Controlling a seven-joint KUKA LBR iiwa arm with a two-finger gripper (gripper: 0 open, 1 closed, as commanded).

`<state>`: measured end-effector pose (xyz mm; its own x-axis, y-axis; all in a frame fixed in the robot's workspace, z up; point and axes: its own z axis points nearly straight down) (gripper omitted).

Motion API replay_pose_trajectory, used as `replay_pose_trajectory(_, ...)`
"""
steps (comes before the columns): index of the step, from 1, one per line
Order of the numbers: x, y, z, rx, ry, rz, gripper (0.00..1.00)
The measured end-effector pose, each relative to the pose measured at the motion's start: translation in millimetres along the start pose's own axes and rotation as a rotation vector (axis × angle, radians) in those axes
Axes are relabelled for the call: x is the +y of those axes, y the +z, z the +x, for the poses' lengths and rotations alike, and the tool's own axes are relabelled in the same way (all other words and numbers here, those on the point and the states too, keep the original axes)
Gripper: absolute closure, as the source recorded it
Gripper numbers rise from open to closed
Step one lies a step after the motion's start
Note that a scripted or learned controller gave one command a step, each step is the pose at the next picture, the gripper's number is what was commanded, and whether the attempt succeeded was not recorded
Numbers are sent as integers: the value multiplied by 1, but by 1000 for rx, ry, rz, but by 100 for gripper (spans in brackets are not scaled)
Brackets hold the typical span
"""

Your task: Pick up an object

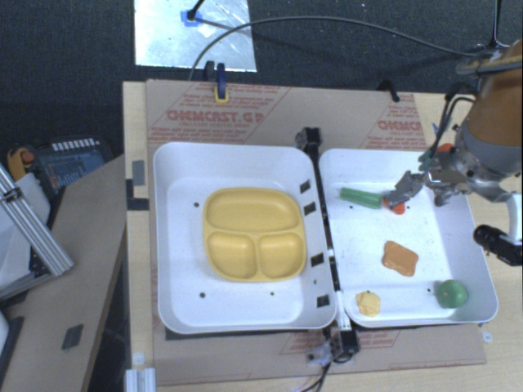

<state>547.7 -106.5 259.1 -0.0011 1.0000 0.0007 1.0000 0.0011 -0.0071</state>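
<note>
claw (400, 196) hovers in the right bin (482, 300), prongs apart, empty, just beside the green stick (360, 195). stick looks light, rigid, likely slick; best pinched across its narrow middle.

End effector (403, 193) low, arm (490, 129) angled leftward.

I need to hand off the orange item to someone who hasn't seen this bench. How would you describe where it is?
Look in the right bin, the one without the yellow tray. Near its middle lies the orange piece, flat and roughly square. The green ball and small yellow lump sit nearer the front; the green stick lies behind.
</note>
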Motion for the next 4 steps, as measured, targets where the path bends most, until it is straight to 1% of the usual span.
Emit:
replay_pose_trajectory(1,2,-4,0,-1,-2,-8,0)
replay_pose_trajectory(2,3,59,-1,0,0,-4,0)
replay_pose_trajectory(3,5,117,8,0,1,-4,0)
replay_pose_trajectory(4,5,169,9,0,1,-3,0)
